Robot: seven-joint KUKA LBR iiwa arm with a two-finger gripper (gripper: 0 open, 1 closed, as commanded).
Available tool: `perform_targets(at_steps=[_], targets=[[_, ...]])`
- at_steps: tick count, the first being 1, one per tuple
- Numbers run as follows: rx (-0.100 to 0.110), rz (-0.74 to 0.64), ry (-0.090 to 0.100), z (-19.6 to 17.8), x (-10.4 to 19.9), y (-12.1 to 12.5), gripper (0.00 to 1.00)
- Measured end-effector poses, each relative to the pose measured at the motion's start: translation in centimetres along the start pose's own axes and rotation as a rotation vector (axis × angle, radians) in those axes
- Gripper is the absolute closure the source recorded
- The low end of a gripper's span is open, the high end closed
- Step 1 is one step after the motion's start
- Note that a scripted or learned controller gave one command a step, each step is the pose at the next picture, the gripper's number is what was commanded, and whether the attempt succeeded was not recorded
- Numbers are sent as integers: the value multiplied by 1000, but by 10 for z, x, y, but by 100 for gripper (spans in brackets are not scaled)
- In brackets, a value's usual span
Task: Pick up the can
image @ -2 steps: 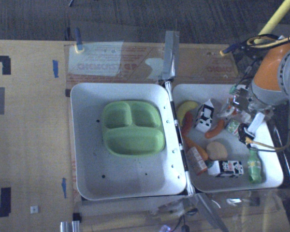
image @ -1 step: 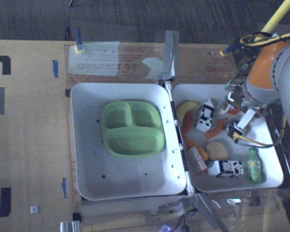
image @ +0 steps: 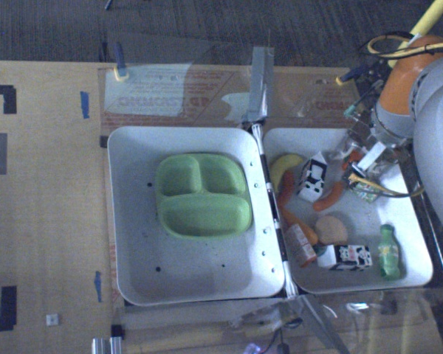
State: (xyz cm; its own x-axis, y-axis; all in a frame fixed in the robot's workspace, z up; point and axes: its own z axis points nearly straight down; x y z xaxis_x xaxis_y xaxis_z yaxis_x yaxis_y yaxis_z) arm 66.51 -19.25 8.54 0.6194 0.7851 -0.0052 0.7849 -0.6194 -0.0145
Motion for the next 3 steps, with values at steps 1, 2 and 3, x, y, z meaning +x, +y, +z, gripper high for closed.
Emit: perform_targets(at_steps=[1, 2, 3], targets=[[-7, -13, 19, -2, -29, -22, 0], [-13, -17, 12, -12, -30, -21, 100], [-11, -19, 16, -12, -28, -22, 0]])
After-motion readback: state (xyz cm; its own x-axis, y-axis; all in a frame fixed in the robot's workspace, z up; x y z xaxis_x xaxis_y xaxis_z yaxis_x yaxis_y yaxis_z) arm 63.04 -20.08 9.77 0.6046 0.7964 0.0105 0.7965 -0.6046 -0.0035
